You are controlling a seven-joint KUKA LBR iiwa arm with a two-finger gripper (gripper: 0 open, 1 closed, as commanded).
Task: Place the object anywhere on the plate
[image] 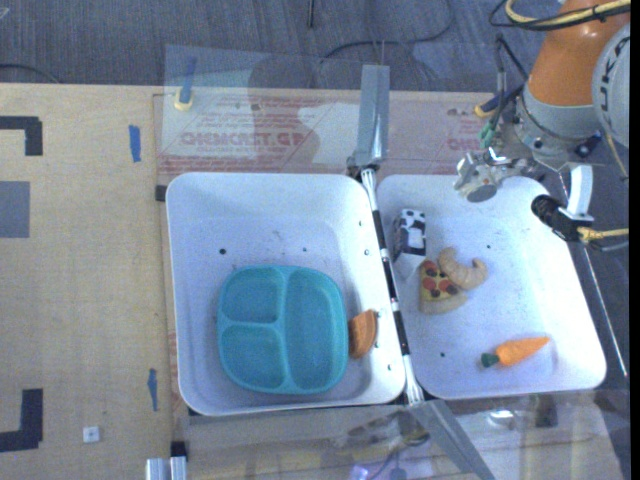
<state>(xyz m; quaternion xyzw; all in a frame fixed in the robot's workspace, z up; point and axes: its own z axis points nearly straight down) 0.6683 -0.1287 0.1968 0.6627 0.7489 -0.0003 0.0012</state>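
Note:
A teal plate [283,329] with three sections lies in the left bin [200,218]. An orange-brown toy food piece [363,333] rests against its right edge. The right bin [560,298] holds a black-and-white toy [410,233], a pizza slice with a tan piece [450,280], and an orange carrot [516,352]. My gripper [482,178] hangs over the right bin's far edge, above and right of the black-and-white toy, with nothing visibly held.
A metal divider bar [373,128] stands behind the seam between the bins. Cables [580,230] hang beside the wrist at the right. A wooden bench top [80,268] spreads to the left, marked with blue tape [133,143].

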